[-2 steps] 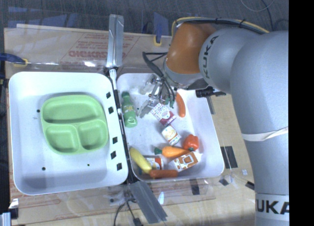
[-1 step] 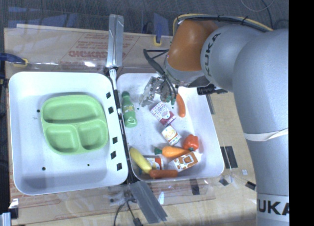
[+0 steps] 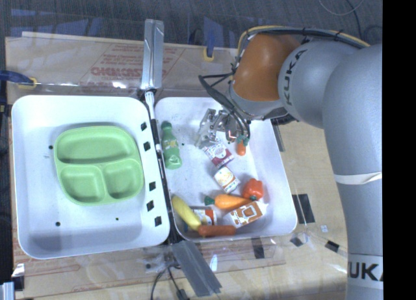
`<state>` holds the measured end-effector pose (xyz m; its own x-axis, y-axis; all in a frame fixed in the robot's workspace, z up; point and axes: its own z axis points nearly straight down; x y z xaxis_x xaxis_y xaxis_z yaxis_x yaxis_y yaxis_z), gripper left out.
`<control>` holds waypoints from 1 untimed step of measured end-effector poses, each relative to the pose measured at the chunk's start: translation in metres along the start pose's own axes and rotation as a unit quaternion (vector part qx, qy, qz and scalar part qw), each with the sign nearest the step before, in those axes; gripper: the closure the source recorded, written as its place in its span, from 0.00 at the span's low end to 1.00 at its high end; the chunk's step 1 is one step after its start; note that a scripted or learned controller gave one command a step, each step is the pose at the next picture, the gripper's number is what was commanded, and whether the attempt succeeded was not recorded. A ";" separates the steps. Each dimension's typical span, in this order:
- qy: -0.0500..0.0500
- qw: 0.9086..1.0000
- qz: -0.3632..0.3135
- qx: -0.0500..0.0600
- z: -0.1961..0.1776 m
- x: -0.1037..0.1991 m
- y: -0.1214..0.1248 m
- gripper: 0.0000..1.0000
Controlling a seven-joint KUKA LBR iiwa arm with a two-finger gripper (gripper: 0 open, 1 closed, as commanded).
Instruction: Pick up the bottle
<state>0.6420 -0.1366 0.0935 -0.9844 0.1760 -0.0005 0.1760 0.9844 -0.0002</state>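
The bottle (image 3: 170,144) is green with a darker cap and lies on its side along the left wall of the right bin (image 3: 276,162), cap toward the back. My gripper (image 3: 215,131) hangs over the back middle of that bin, a short way to the right of the bottle and apart from it. The bottle is not in the gripper. The grey arm with its orange band (image 3: 260,68) comes in from the upper right and hides the bin's back right corner.
A green divided plate (image 3: 99,162) lies in the left bin (image 3: 26,181). The right bin also holds a red-and-white packet (image 3: 221,155), a small jar (image 3: 225,179), a red pepper (image 3: 253,189), a carrot (image 3: 227,201), a banana (image 3: 185,213) and a juice box (image 3: 247,214).
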 end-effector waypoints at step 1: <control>0.001 0.996 0.086 0.000 0.001 0.018 -0.018 1.00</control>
<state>0.6211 -0.1516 0.0921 -0.9398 0.3416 0.0020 0.3416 0.9399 -0.0003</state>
